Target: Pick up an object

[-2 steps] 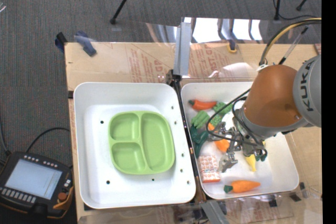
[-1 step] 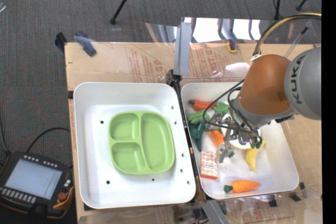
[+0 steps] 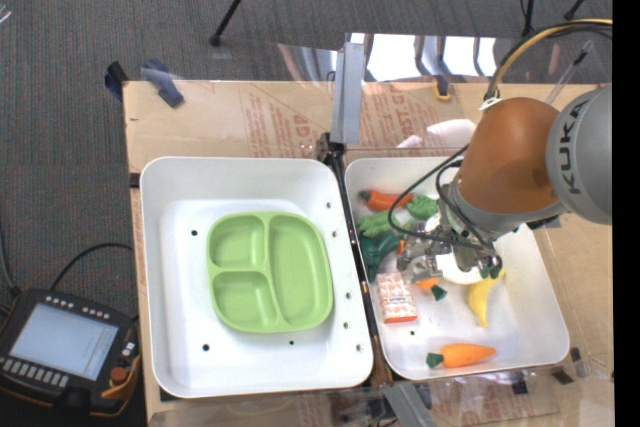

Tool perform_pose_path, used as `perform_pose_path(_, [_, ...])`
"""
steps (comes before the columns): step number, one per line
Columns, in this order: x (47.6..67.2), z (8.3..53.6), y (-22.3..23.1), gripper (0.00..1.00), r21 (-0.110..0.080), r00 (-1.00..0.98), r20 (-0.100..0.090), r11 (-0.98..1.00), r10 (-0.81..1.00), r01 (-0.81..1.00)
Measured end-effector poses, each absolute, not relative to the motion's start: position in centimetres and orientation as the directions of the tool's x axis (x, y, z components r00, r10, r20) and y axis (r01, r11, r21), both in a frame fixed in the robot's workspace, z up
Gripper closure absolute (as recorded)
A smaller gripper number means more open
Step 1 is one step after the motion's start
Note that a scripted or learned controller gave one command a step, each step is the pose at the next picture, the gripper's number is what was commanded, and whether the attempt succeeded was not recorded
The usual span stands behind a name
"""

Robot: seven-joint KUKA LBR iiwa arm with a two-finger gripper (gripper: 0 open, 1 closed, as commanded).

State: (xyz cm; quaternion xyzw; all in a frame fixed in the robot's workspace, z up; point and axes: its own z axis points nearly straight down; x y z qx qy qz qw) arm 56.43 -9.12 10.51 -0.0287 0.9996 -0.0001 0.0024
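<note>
Grey carpet surrounds our bench [image 3: 230,115], where the left bin [image 3: 170,315] holds a green divided plate [image 3: 270,272]. We have our gripper [image 3: 432,260] low in the right bin [image 3: 530,335], among a carrot [image 3: 462,354], a banana [image 3: 482,298], a small box [image 3: 396,299] and green vegetables [image 3: 378,240]. Whether anything is grasped, we cannot tell.
</note>
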Motion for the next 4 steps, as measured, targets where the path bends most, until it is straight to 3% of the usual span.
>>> perform_pose_path(1, [64.2, 10.0, -8.8, 1.0, 0.001, -0.996, 0.0, 0.996, 0.091, 0.091])
perform_pose_path(2, [55.1, 8.7, -9.8, 1.0, 0.001, -0.954, 0.001, 0.954, 0.301, 0.301])
perform_pose_path(3, [56.1, 8.7, -10.2, 1.0, -0.001, -0.731, 0.002, 0.731, 0.682, 0.682])
perform_pose_path(4, [57.9, 20.2, -2.4, 1.0, 0.01, -0.7, -0.006, 0.7, 0.714, 0.714])
